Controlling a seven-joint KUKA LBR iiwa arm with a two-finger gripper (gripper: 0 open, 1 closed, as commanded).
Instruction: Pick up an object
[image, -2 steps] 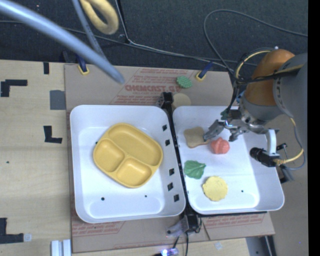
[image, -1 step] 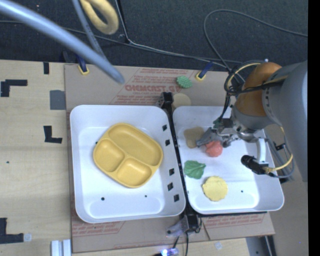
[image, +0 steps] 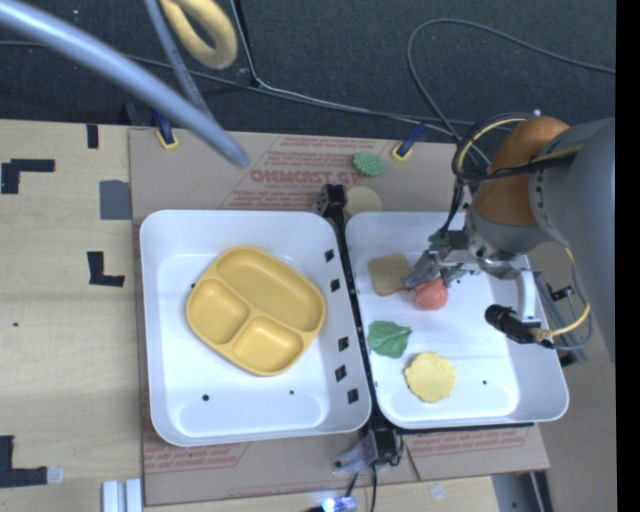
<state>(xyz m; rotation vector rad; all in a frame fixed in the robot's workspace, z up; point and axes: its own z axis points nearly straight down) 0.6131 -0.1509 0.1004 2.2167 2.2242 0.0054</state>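
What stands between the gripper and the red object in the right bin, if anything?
Nothing visible does. The gripper is right at the red object, directly above it in the right bin. The tan piece, green leaf and yellow piece lie to the sides, apart from it.

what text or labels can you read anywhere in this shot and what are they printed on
Red print on the cardboard sheet behind the left bin: upside down and blurred, too unclear to read.
Faint red print along the cardboard's front edge, below the bins: too small to read.
Yellow divided plate, toy foods in the right bin, arm: no lettering that I can make out.
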